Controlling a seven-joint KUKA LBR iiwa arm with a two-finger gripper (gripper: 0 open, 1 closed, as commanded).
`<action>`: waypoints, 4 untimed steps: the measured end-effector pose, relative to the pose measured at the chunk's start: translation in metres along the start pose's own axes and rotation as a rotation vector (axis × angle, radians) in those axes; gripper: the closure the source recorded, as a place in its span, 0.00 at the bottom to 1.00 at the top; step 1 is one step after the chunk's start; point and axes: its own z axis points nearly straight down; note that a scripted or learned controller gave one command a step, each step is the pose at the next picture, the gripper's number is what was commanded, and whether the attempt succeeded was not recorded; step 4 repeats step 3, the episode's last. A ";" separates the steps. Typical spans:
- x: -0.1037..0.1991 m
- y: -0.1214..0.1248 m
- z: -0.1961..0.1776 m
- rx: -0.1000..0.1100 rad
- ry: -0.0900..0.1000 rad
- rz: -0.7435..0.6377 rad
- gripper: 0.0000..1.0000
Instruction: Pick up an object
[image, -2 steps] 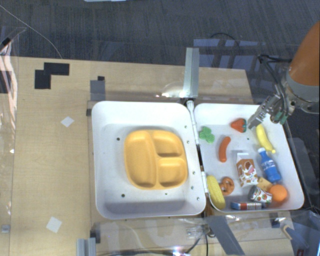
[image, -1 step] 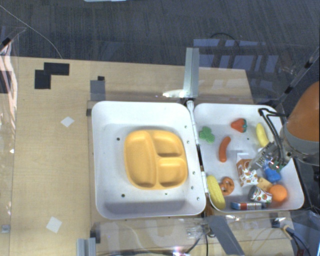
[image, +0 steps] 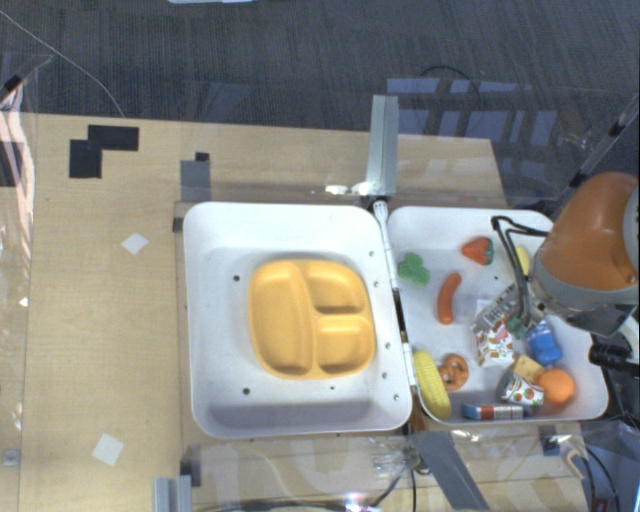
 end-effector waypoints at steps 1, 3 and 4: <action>-0.012 -0.046 -0.177 0.015 0.017 -0.083 1.00; -0.065 -0.030 0.019 0.033 0.032 0.295 1.00; -0.065 -0.030 0.019 0.033 0.032 0.295 1.00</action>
